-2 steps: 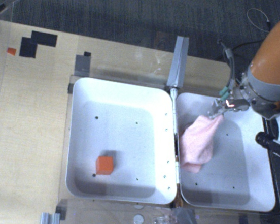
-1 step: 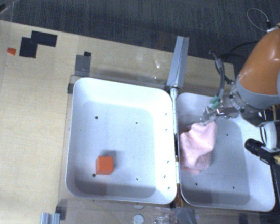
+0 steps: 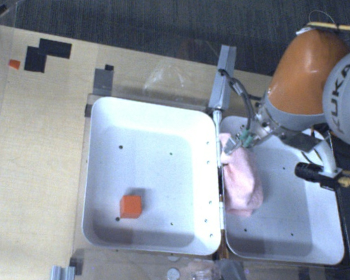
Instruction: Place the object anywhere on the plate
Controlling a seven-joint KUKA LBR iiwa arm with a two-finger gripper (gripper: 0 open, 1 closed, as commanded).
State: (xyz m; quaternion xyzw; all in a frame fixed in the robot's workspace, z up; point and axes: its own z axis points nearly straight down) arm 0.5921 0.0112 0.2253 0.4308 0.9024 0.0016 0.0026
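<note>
A small orange block [image 3: 131,206] lies in the left bin [image 3: 163,134], near its front left corner. A pink plate [image 3: 242,182] rests in the right bin [image 3: 293,216], against that bin's left wall. My gripper [image 3: 243,141] hangs over the far end of the pink plate, close to the divider between the bins. It is far from the orange block, and I see nothing carried in it. The arm's orange band and grey wrist cover the far right corner of the right bin.
A raised metal divider [image 3: 221,84] runs between the two bins. Black markers [image 3: 44,53] and a small orange square [image 3: 14,64] sit on the bench at the far left.
</note>
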